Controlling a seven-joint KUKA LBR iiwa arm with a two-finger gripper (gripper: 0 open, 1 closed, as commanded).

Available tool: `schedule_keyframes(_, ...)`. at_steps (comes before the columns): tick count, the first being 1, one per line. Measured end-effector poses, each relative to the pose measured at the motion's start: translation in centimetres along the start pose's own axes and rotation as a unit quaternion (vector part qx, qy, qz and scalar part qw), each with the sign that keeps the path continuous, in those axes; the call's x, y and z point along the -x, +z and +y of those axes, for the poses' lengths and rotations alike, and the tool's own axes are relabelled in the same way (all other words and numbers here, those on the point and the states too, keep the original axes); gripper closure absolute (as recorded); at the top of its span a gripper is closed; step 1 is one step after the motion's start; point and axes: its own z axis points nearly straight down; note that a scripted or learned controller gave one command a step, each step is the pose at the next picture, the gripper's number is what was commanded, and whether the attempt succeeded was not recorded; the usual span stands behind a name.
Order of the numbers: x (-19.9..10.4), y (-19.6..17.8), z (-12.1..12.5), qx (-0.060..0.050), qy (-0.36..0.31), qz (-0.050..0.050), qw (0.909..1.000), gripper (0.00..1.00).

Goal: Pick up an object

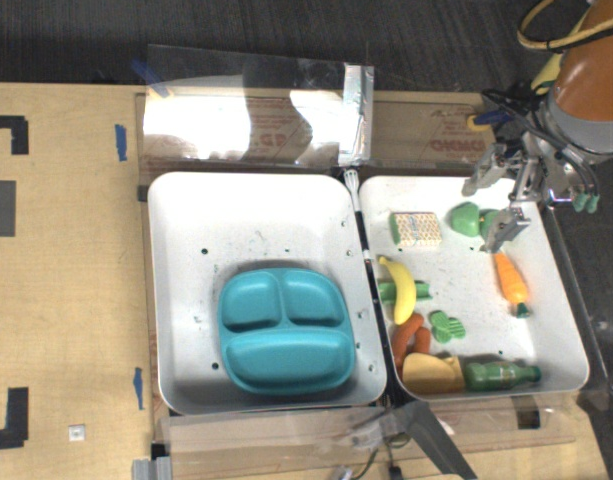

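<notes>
Objects lay in your right bin [571, 343]: carrot [511, 280], banana [401, 286], green bottle [499, 374]. Your gripper [506, 200] hung over that bin's upper right, fingers spread, gripping nothing, just beside a green toy [465, 218].

Right bin contents, right half of frame.
A beige waffle-textured block [416, 228] lies flat at upper left of the right bin [561, 298]; a light green rounded piece [466, 219] lies just right of it. An orange carrot [511, 280] lies lengthwise at right, green tip lowermost. A yellow banana [400, 288] is seen along the left wall, a small green piece [446, 325] near centre, a reddish sausage [408, 335] below. A tan wedge [431, 371] and green bottle [499, 374] lie along the bottom wall.
</notes>
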Motion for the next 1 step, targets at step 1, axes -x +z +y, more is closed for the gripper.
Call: schedule_keyframes(1, -0.40, 16.74, -3.59, 0.001, 0.004, 0.008, 1.0000, 0.00)
